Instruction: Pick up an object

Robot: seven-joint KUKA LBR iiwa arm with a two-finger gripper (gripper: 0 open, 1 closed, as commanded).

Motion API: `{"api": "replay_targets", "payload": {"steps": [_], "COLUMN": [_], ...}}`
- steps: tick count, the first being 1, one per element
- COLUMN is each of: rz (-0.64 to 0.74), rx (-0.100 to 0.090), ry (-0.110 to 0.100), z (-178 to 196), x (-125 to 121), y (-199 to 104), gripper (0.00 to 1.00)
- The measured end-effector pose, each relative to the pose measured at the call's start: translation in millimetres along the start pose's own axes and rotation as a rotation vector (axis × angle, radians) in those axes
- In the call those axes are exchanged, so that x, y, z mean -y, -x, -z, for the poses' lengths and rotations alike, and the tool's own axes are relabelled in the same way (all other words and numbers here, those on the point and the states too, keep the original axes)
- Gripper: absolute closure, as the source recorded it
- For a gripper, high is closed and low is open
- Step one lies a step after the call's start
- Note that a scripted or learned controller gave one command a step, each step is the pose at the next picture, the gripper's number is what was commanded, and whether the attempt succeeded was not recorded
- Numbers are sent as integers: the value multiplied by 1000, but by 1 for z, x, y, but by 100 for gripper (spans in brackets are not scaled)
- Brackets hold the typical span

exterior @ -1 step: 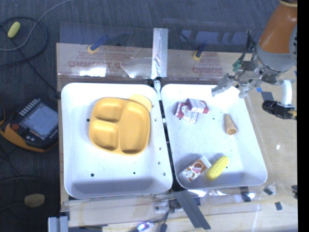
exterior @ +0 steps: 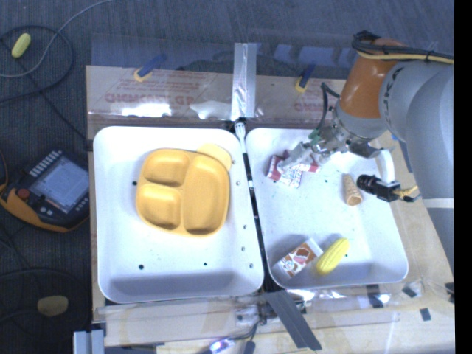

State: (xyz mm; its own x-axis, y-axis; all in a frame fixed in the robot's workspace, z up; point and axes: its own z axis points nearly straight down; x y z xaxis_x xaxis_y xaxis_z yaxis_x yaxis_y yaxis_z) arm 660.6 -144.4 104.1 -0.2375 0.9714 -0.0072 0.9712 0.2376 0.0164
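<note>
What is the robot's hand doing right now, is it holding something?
Hand: low in the right white bin, right at the small red-and-white packet; whether it grips the packet cannot be told.

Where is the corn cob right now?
The corn cob lies near the front edge of the right bin, just right of a small snack packet.
</note>
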Motion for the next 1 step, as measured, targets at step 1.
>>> {"api": "replay_targets", "payload": {"steps": [1], "rz": [2], "rx": [-3], "ry": [1], "z": [9], "x": [-1], "y": [-2], "gripper": [100]}}
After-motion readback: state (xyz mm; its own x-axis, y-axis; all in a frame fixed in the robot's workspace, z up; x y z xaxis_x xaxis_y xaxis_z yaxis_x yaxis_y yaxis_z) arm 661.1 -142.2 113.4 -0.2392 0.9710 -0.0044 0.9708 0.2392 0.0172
